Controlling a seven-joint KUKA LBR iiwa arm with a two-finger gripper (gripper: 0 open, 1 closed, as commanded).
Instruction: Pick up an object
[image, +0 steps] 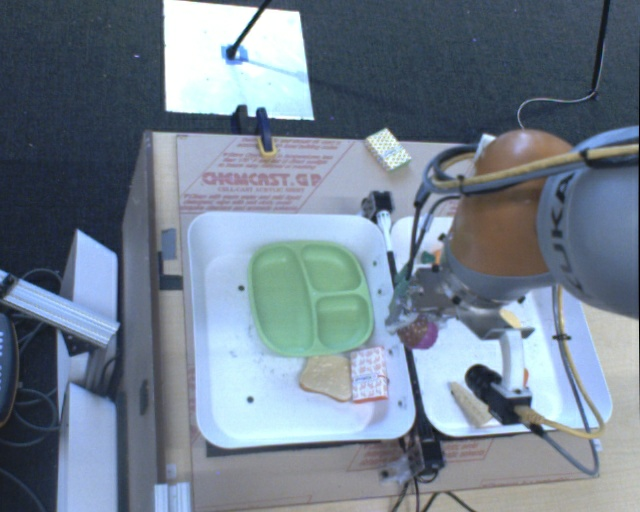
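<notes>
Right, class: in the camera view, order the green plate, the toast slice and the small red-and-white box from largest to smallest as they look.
1. Green plate, plainly largest.
2. Toast slice.
3. Red-and-white box: close to the toast, so that order is unsure.

Small purple object (422, 334), perhaps round, right bin's left edge

One camera watches me from above the bench (300, 170), fixed, tilted down at a slant. It stands far enough back to take in both bins (225, 330) and dark floor (80, 100) beyond. My arm (560, 220) enters from its right.
</notes>
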